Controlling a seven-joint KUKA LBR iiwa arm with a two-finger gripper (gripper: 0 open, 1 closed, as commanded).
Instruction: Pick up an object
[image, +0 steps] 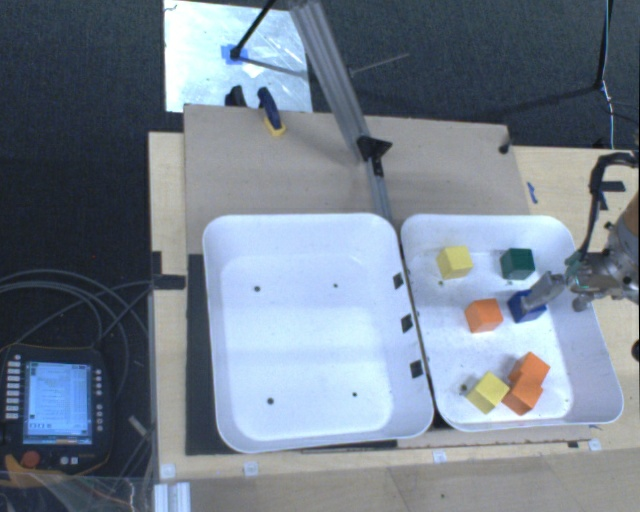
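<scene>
beneath the camera, a bare tan bench (300, 160) bore two shallow white plastic bins. you should have centred the two-finger gripper (548, 292) squarely over the small blue block (524, 306), which lay in the right bin (600, 375) among yellow, green and orange cubes; its grip i cannot tell.

The bench (440, 170) carries two white bins: the left bin (310, 330) at nine o'clock, the right bin (590, 385) at three, touching.
</scene>
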